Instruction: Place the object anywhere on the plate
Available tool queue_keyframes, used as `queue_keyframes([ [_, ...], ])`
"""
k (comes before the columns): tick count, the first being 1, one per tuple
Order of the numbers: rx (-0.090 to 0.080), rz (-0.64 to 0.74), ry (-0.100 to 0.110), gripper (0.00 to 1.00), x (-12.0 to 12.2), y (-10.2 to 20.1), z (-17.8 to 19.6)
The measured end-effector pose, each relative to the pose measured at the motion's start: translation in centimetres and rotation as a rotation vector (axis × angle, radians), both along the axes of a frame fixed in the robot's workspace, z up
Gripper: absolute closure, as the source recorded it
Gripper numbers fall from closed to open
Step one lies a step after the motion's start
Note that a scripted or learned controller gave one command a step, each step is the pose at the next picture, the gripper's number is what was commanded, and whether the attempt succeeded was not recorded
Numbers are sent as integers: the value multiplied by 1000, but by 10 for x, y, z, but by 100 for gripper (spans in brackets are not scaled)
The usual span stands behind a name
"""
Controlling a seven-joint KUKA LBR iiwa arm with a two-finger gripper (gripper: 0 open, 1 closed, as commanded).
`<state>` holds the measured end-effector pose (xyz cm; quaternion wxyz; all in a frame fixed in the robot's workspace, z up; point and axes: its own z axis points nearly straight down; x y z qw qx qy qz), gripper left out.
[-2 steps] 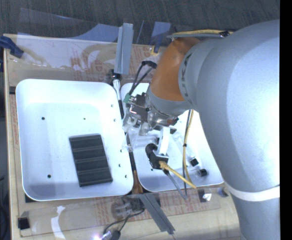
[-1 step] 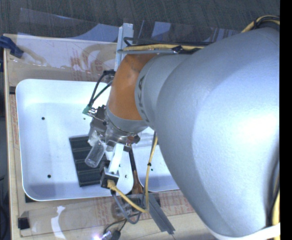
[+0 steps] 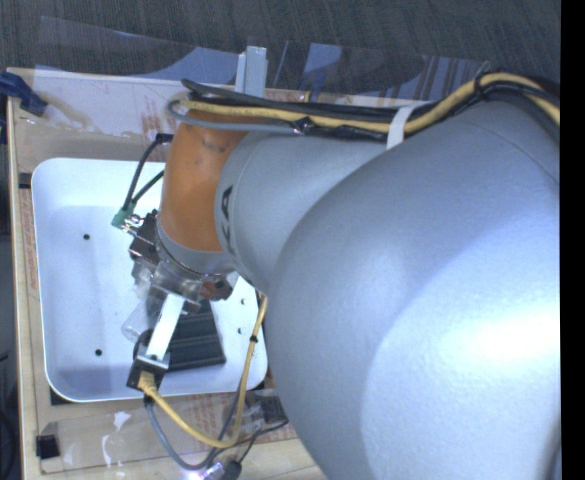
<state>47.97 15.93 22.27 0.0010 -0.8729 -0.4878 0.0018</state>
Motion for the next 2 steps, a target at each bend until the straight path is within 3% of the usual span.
queue_keyframes([
  [1, 1, 176, -3, 100, -3, -112, 49],
  [2, -1, 156, 5, 100, -5, -48, -77],
])
